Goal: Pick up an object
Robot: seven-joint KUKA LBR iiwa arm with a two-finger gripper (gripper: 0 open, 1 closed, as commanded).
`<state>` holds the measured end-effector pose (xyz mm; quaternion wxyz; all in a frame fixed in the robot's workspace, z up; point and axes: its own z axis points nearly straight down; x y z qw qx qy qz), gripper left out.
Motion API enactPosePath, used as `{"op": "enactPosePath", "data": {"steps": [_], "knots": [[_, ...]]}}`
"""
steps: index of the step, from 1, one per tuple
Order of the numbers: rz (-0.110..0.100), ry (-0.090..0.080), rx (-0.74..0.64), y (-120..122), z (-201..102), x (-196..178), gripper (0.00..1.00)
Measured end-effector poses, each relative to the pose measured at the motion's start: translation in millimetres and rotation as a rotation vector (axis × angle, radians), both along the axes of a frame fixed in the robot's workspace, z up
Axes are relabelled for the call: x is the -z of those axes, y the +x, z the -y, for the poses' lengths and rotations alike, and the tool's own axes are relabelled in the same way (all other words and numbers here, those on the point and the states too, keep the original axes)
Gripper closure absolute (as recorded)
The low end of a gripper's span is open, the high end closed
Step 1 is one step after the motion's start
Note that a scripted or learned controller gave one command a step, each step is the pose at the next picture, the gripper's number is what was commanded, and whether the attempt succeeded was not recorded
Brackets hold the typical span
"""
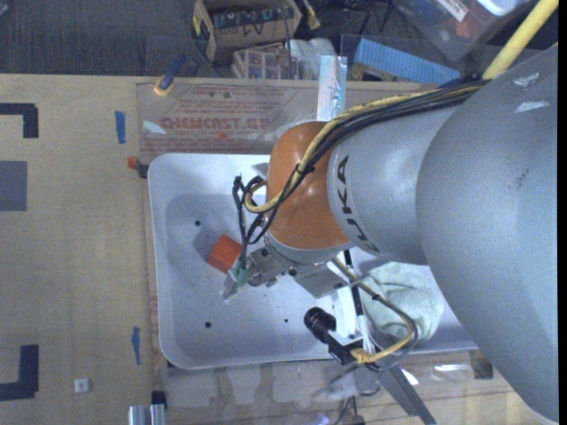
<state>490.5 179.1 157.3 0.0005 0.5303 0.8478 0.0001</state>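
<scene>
An orange-red block (223, 252) lies on the floor of the white bin (177, 202), left of centre. My gripper (237, 282) hangs just right of and below the block, its tip over the bin floor, close to the block's lower right corner. The orange wrist band and grey arm cover much of the bin's right side. A pale crumpled cloth (409, 297) lies at the bin's right, partly under the arm.
Cables and a black connector (321, 322) dangle from the wrist over the bin's lower part. A clear plastic sheet (221, 118) with red lettering lies beyond the bin's far rim. Boxes and clutter stand past the bench's far edge.
</scene>
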Motion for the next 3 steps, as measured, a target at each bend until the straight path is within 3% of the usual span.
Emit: {"op": "enactPosePath", "data": {"steps": [1, 2, 3], "knots": [[0.004, 0.003, 0.13, -5.7, -33.7, 67.0, 0.0], [0.01, 0.013, 0.557, -7.2, -38.0, 66.5, 0.0], [0.009, 0.017, 0.871, -6.5, -25.7, 66.5, 0.0]]}}
